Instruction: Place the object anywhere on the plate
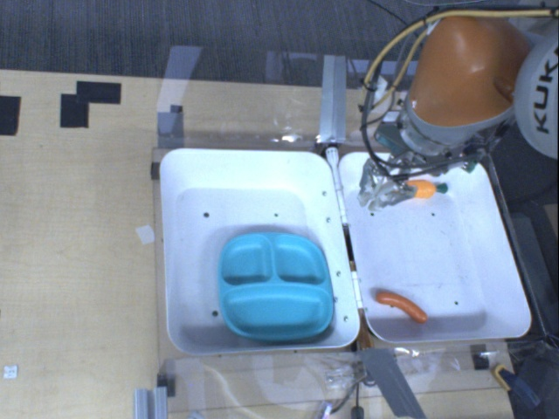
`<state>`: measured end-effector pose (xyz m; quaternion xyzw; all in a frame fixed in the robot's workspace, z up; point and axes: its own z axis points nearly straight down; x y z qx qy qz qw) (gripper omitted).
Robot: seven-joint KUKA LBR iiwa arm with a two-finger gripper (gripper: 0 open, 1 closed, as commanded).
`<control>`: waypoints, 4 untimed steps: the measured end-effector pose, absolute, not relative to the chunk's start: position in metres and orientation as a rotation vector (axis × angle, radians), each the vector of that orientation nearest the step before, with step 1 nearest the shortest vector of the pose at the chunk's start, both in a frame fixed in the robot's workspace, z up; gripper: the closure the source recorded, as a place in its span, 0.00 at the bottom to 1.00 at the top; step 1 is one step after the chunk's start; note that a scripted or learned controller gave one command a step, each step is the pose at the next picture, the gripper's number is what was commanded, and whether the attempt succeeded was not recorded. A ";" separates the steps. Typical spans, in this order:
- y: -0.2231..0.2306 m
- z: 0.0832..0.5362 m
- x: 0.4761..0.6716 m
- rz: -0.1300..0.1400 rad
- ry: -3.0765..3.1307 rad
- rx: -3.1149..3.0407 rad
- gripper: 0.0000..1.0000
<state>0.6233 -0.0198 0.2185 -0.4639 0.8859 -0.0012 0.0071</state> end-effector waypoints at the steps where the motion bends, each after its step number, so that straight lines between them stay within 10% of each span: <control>1: -0.104 0.200 0.540 -0.006 2.669 -1.645 1.00; 2: -0.050 0.217 0.614 -0.005 2.617 -1.717 1.00; 3: 0.003 0.251 0.550 -0.006 2.396 -2.015 1.00; 4: -0.033 0.195 0.607 -0.004 2.448 -1.953 1.00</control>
